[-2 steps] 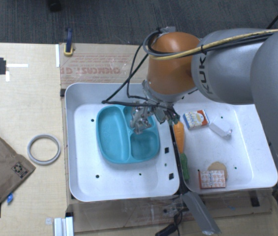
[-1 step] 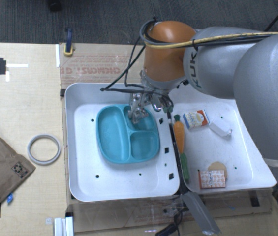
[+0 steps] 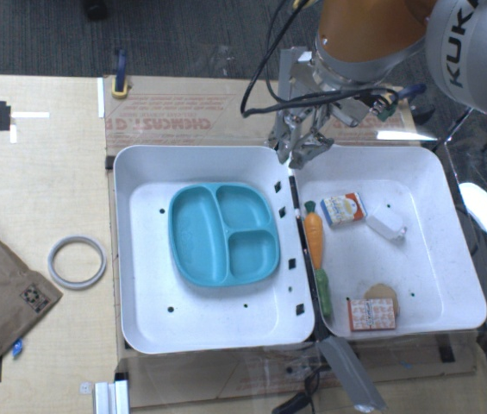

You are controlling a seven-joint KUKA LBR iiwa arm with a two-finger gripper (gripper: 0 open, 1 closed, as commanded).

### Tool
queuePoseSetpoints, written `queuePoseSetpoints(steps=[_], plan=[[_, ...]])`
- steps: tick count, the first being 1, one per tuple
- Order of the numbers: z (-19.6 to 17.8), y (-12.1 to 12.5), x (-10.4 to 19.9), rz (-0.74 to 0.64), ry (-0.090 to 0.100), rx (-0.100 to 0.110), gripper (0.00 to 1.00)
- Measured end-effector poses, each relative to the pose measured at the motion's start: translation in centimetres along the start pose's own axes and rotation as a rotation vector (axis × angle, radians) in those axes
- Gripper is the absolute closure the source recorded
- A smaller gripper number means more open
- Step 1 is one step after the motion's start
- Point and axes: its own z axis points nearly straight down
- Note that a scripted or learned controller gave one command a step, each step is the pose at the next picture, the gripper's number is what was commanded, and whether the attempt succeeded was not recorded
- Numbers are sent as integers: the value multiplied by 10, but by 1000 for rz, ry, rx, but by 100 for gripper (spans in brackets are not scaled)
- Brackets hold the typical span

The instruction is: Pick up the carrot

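1. The hand hangs over the far rim where the two bins meet; its metal fingers are a blurred cluster, so I cannot tell how far apart they stand, and nothing shows between them.
2. The carrot, a smooth tapered orange toy with a green top, lies below the hand, along the left wall of the right bin.
3. Right of the carrot lie a small printed carton and a white block; a red-patterned packet sits nearer the front.
4. Left of the hand, the left bin holds a glossy teal three-compartment plate.
5. A grey tape ring lies on the wooden desk.
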Motion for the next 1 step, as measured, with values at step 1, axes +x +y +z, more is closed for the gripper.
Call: queuePoseSetpoints(steps=[1], plan=[[29,-71,76,-121,3,-3,100]])
